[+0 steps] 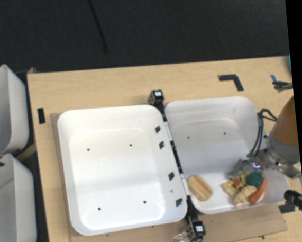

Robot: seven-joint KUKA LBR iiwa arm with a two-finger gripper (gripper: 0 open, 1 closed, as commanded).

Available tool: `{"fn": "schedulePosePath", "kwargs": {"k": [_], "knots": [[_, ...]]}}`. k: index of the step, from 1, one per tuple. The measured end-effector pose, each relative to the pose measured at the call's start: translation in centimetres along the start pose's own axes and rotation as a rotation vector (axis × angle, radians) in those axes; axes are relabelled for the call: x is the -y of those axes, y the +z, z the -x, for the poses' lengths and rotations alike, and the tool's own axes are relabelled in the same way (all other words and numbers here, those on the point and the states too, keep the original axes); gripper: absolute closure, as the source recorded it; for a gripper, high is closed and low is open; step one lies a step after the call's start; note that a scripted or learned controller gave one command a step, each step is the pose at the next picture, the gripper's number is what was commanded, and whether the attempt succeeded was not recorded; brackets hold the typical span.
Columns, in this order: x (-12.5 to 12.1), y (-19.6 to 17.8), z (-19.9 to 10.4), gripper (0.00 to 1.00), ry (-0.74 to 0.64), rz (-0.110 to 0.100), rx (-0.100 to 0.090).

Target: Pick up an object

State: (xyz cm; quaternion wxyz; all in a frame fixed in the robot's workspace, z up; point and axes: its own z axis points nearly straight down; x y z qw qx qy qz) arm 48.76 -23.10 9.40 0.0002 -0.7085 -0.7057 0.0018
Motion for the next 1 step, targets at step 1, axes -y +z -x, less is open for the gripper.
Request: {"fn": "schedulePosePath", "kwargs": {"k": [1], "knots": [[-0.34, -1.88, -0.05, 1.0, 0.005, 0.01, 0.001]]}}
